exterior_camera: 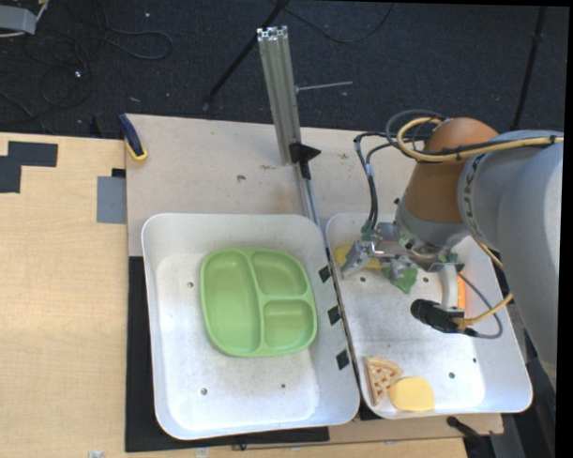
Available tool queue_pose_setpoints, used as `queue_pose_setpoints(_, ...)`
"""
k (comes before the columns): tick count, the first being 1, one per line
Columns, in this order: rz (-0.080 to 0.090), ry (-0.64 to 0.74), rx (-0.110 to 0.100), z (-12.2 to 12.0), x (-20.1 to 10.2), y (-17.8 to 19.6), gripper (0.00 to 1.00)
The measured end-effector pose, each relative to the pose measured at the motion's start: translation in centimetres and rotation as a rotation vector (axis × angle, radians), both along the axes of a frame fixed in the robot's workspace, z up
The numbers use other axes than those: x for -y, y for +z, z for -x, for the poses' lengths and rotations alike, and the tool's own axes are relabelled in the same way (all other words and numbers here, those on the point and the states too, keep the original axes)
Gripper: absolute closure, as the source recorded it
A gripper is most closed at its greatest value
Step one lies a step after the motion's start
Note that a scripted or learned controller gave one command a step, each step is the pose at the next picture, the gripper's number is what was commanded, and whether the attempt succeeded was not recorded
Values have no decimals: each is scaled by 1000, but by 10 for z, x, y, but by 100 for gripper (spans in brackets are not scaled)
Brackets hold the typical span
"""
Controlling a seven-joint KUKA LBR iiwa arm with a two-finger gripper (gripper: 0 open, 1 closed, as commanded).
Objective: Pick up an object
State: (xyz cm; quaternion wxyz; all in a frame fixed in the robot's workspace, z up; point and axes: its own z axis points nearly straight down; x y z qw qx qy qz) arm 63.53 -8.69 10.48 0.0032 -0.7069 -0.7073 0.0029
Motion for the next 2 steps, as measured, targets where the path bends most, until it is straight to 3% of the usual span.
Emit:
queue_pose_setpoints(1, 1, -3, 4, -1, 1, 14, 100)
queue_pose_setpoints(2, 0, 0, 9, -3, -3, 57, 100)
